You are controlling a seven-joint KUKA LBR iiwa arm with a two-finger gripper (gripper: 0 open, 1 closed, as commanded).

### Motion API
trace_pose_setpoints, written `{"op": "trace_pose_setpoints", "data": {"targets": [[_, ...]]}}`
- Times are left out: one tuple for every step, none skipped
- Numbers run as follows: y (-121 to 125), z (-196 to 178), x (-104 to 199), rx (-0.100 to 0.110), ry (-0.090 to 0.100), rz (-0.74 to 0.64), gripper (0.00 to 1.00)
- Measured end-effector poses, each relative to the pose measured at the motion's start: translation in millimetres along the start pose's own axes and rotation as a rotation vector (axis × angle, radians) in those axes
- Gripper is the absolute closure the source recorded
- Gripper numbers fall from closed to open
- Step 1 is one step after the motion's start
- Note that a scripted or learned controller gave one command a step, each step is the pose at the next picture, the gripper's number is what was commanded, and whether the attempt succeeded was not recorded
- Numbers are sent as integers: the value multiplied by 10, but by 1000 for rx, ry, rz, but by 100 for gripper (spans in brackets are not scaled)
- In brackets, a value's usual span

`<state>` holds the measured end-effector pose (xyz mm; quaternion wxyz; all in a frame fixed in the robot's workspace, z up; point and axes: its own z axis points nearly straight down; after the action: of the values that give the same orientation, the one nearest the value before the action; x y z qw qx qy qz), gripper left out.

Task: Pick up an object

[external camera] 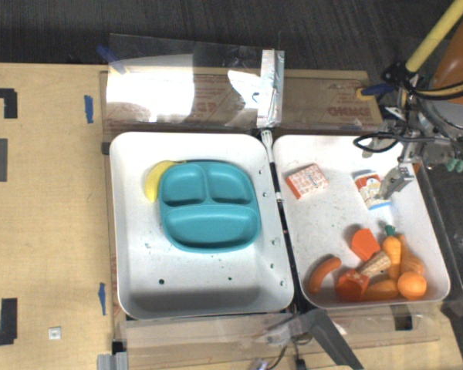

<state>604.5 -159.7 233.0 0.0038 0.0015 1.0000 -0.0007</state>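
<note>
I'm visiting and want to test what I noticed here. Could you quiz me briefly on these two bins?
1. True or false: the teal divided plate lies in the left bin.
2. Which bin holds the orange toy foods: A left, B right?
3. Fill in: the yellow item pokes out from under the plate's ____ edge.

Key: 1 true; 2 B, the right bin; 3 left.

Glossy plastic teal tray [208,205] — speckled, smooth white bin [131,260].

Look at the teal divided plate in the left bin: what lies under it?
A yellow object pokes out from beneath the teal plate at its left edge. The plate covers the rest, so its shape cannot be told.
</note>
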Motion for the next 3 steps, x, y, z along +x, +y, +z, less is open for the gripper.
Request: {"op": "trace_pose_setpoints", "data": {"targets": [[-412,1254,325,2,-16,50,0],[-617,1329,488,2,-22,41,0],[-644,1327,827,7,-28,72,0]]}}
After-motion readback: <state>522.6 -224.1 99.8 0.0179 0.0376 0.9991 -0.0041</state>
